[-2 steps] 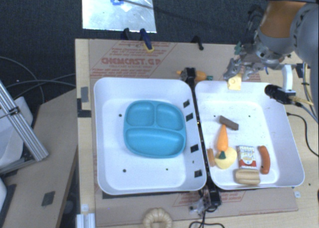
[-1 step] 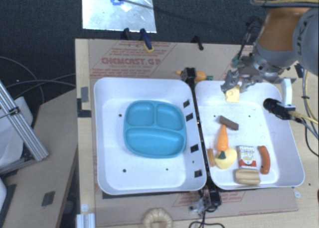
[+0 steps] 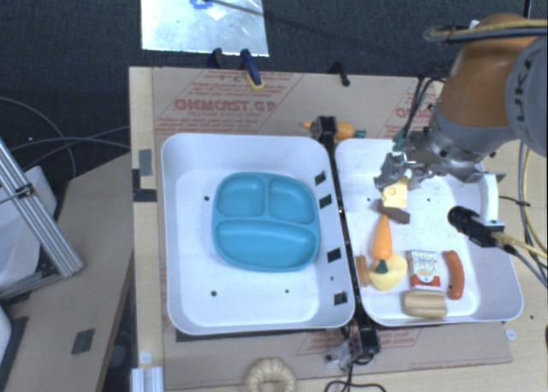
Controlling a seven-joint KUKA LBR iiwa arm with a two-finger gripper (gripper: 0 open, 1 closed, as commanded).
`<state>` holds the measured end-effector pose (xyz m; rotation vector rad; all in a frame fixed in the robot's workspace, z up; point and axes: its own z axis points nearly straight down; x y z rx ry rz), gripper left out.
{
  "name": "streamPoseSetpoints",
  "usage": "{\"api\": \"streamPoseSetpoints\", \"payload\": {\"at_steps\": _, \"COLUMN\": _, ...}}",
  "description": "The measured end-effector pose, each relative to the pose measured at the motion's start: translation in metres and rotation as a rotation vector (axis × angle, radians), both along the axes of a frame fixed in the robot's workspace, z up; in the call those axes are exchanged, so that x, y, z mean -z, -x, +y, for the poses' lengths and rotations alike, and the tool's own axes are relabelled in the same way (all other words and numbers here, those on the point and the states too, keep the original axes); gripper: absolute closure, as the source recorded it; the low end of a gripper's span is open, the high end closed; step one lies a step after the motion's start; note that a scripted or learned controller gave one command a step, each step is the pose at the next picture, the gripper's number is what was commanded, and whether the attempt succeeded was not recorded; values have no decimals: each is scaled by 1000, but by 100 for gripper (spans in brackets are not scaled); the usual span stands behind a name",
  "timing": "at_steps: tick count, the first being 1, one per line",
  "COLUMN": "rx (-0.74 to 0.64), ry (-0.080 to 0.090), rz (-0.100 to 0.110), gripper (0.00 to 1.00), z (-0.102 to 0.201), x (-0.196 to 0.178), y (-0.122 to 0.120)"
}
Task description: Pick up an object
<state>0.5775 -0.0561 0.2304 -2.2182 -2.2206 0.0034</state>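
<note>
- Ridged, ring-shaped pastry (image 3: 272, 374) is seen on the bench (image 3: 103, 210).
- Glossy blue sectioned plate (image 3: 265, 220) fills the left bin (image 3: 184, 159).
- Claw (image 3: 396, 178) state cannot be told above a pale yellow block (image 3: 395, 196).

The grey arm (image 3: 505, 82), orange-banded above the wrist, is seen reaching in from the right and bent downward. The gripper (image 3: 395, 178) is carried at its lower left end, pointed down, with the wrist just above and to the right of it.
</note>
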Motion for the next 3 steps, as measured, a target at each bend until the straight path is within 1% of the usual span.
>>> {"api": "streamPoseSetpoints", "payload": {"at_steps": 1, "rx": -5, "ry": 0, "rz": -3, "gripper": 100, "z": 28, "x": -6, "y": 39}}
{"api": "streamPoseSetpoints", "payload": {"at_steps": 2, "rx": 0, "ry": 0, "rz": -2, "gripper": 100, "z": 38, "x": 0, "y": 72}}
{"api": "streamPoseSetpoints", "payload": {"at_steps": 3, "rx": -5, "ry": 0, "rz": -5, "gripper": 100, "z": 51, "x": 6, "y": 59}}
